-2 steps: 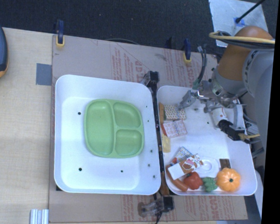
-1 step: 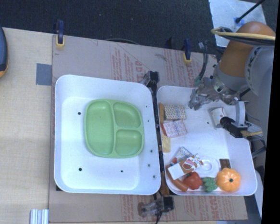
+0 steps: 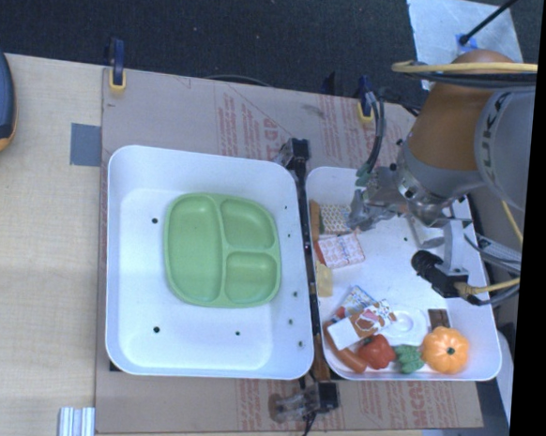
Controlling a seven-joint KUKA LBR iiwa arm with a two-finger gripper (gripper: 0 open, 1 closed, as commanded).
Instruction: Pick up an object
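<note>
Hanging over the far half of the right bin [image 3: 387, 268], the arm [image 3: 449, 132] points its jaws down near that bin's left wall. Open or closed, cannot tell (wrist hardware covers the tips), and whether they grip anything can't be told either. Just beside the jaws, toward the view's lower left, lie a tan block [image 3: 329, 217] and a red-checked packet [image 3: 340, 251], touching each other. A small yellow piece [image 3: 324, 280] sits below them against the wall. The near end of the same bin is crowded. There is a colourful snack packet [image 3: 371, 314] with a white block [image 3: 343, 334] just under it. A red toy vegetable [image 3: 376, 350], a green broccoli piece [image 3: 410, 359] and an orange pumpkin [image 3: 445, 350] sit in a row along the near wall. The left bin [image 3: 120, 247] holds a green divided plate [image 3: 221, 251], flat, about centred. Both bins sit on a cardboard sheet [image 3: 215, 114] on the tabletop [image 3: 36, 241].
</note>
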